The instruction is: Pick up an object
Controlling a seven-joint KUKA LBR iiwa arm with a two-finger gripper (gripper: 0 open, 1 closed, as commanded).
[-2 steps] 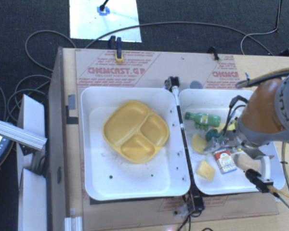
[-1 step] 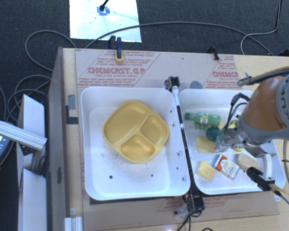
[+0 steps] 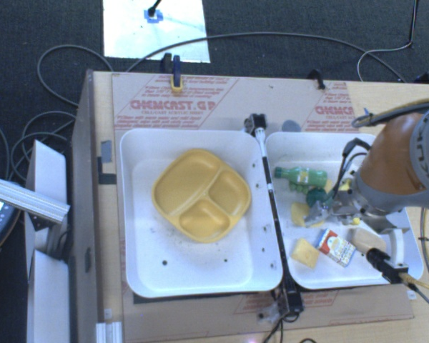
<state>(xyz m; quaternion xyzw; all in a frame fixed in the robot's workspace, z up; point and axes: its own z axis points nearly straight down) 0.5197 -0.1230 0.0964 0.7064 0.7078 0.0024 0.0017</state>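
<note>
Camera view, from above at a slant. Two shallow white bins side by side on a brown board printed with red lettering: left bin (image 3: 146,263) carrying a yellow sectioned plate (image 3: 202,195), right bin (image 3: 307,281) carrying the small clutter. Plate set squarely mid-bin, three compartments moulded in, glossy hard plastic with rounded corners; probably parked there out of the way, well apart from the picking.

In the right bin, toward the far left corner, a green bottle (image 3: 302,176) lying on its side, smooth and cylindrical, pale label round the middle. Near it, a yellow wedge (image 3: 298,214), and nearer still a second yellow block (image 3: 305,252), both matte and spongy-looking, like toy cheese. Just beside that block, a small carton (image 3: 337,248), white with red print, flat-faced and boxy.

Arm in from the right, orange band bulking over the bin. Gripper (image 3: 319,211) low among the objects, between bottle and upper wedge, teal-tipped. Whether clenched, released or grasping anything: cannot tell, the tips too small and crowded to read.

Likely target, judging by position: the upper wedge or the bottle, both just beside the gripper. Loose scatter probably deliberate, leaving gaps for a descent.
</note>
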